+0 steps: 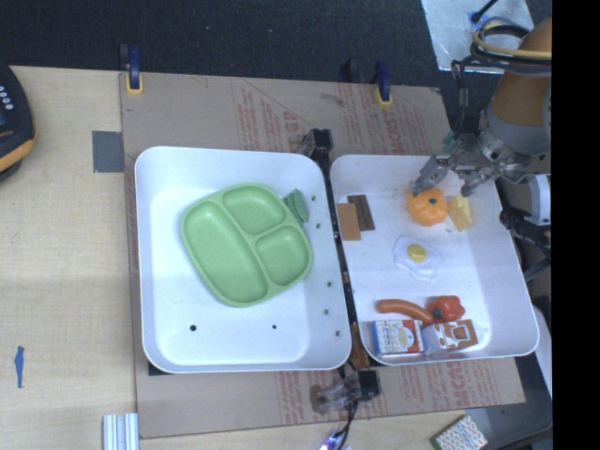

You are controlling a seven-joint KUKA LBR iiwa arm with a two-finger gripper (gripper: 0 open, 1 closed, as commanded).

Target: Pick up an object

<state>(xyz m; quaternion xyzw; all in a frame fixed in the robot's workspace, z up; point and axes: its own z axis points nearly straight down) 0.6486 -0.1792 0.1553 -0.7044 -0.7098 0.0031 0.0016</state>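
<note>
You see the gripper (452,174) with its jaws spread wide and holding nothing, and the orange pumpkin (427,207) lies at about seven o'clock just beside them (in the right bin (487,279), upper part).

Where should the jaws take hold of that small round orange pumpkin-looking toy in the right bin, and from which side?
Probably across the widest part of the small round orange pumpkin toy, coming straight down from above. It sits upright on the floor of the right white bin with open floor in front of it. A pale yellow wedge lies close on one side, so place the fingers on the sides away from it.
</note>
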